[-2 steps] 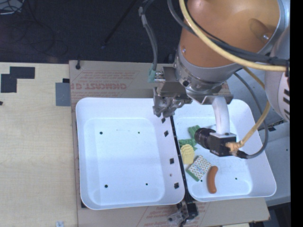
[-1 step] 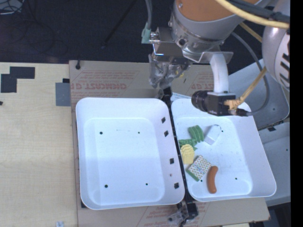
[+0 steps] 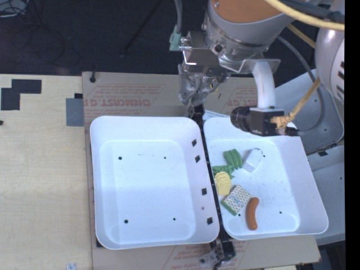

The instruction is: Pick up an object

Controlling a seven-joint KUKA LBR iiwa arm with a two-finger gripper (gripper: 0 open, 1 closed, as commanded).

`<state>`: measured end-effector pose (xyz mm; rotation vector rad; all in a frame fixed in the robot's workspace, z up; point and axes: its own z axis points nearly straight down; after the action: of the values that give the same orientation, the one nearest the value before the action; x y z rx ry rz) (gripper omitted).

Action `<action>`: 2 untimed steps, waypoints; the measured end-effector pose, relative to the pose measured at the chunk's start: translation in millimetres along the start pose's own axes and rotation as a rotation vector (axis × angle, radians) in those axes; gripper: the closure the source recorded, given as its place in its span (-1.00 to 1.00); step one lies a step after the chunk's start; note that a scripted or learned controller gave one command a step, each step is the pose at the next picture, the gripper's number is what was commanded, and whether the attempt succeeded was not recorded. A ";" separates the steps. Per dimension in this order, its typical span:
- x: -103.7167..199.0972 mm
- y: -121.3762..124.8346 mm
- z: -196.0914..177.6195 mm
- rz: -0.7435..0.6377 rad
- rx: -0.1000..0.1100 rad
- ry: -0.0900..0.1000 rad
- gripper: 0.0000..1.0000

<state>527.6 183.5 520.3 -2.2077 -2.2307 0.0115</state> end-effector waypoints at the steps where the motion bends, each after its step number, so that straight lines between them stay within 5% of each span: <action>1: 37.8 -53.0 -7.2 0.005 -0.002 0.002 1.00; 2: 37.9 -51.3 -16.2 0.001 0.001 -0.001 1.00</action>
<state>476.1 220.9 536.8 -2.2084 -2.2293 0.0136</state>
